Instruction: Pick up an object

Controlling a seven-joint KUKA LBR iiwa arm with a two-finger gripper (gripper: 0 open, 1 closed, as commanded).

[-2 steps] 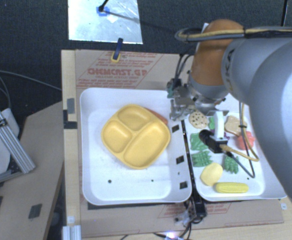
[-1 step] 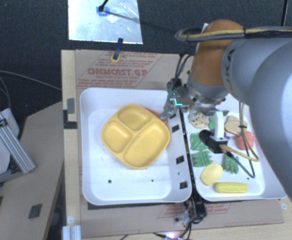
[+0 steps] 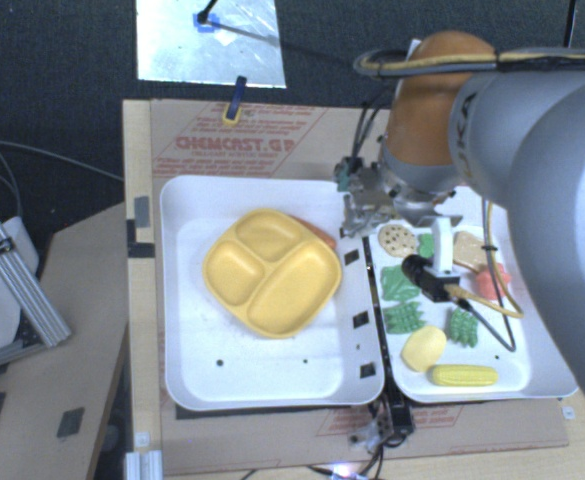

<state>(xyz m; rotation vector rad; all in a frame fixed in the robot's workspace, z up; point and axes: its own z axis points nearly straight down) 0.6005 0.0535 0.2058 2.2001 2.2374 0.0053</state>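
Beside the far end of the wall between the two bins, the gripper (image 3: 360,208) hangs low under the arm's orange band. It is dark and tangled with cables, so I cannot tell whether it is open or closed, and nothing can be seen held in it.

Nearest to it, in the right bin (image 3: 538,370), lies a round speckled cookie (image 3: 397,238). Toward the near edge come a leafy green piece (image 3: 396,284), a second green piece (image 3: 404,317), a smaller green piece (image 3: 461,325), a pale yellow lemon-like piece (image 3: 424,348) and a corn cob (image 3: 462,375) lying crosswise. A tan cracker (image 3: 468,249) and an orange-pink piece (image 3: 492,280) sit further right, partly covered by the arm (image 3: 542,138), which also hides that bin's far right corner.

The left bin (image 3: 187,368) holds a yellow three-part plate (image 3: 272,273), lying tilted. A sliver of something pinkish (image 3: 320,234) peeks from behind its far right rim; most of it is hidden.

Both bins rest on a printed cardboard sheet (image 3: 242,140).
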